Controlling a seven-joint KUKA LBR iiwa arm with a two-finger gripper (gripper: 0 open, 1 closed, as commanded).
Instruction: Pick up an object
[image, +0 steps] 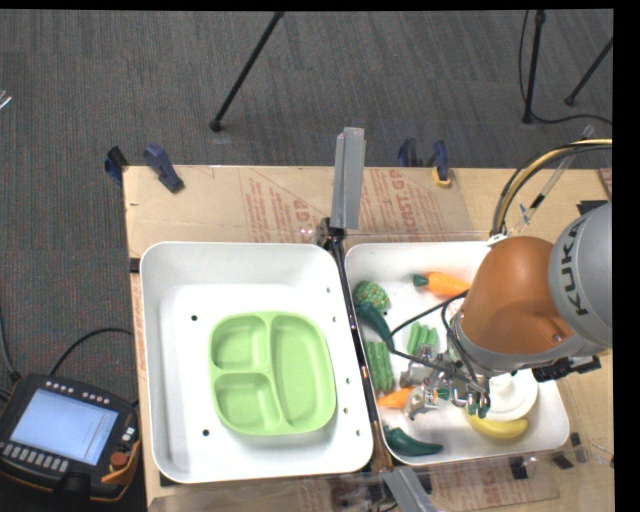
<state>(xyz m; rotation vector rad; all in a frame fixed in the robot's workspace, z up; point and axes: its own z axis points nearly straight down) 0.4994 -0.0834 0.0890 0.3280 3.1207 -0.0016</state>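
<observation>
We see the gripper (443, 392) low in the right bin (452, 262), near its front half, hanging under the arm (520, 300) that comes in from the right. The claw is a tangle of metal from this angle, so we can't tell how far it is open or whether it has hold of anything.

All the pick candidates are in the right bin:
- small orange piece (396, 398), just left of the gripper and very close to it, maybe touching
- banana (498, 428), just right of and in front of the gripper, against the white round cup (516, 396)
- dark green pepper (412, 441), at the front wall, below the gripper
- long green pod (380, 365), along the left wall
- thin green stalks (422, 335), just behind the gripper, partly under the arm
- knobbly green vegetable (371, 295), back left
- carrot (443, 284), near the back wall

The left bin (180, 300) holds a green divided plate (272, 372), lying flat near the middle. The two bins sit touching on the brown bench (250, 200).
</observation>
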